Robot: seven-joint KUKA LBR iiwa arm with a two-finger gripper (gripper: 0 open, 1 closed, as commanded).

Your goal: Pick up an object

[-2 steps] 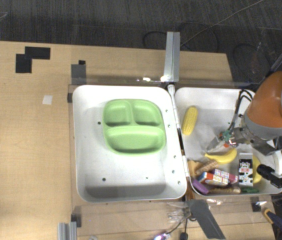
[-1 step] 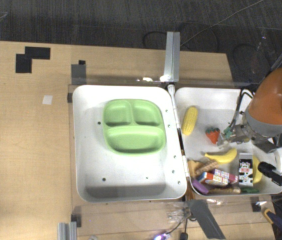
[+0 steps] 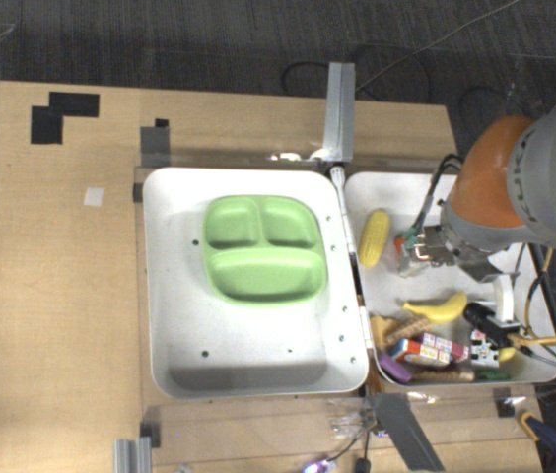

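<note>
My gripper (image 3: 414, 254) hangs over the middle of the right bin (image 3: 396, 190), under the orange wrist band. A yellow corn cob (image 3: 374, 236) lies just to its left, apart from it. A yellow banana (image 3: 437, 308) lies below it, nearer the front. I see nothing between the fingers. At the bin's front a heap holds a colourful small box (image 3: 434, 347), a purple item (image 3: 393, 368) and other small toys.
The left bin (image 3: 165, 264) holds a green divided plate (image 3: 262, 246). A metal post (image 3: 339, 116) rises behind the wall between the bins. The arm's grey body (image 3: 554, 175) covers the right bin's far right side.
</note>
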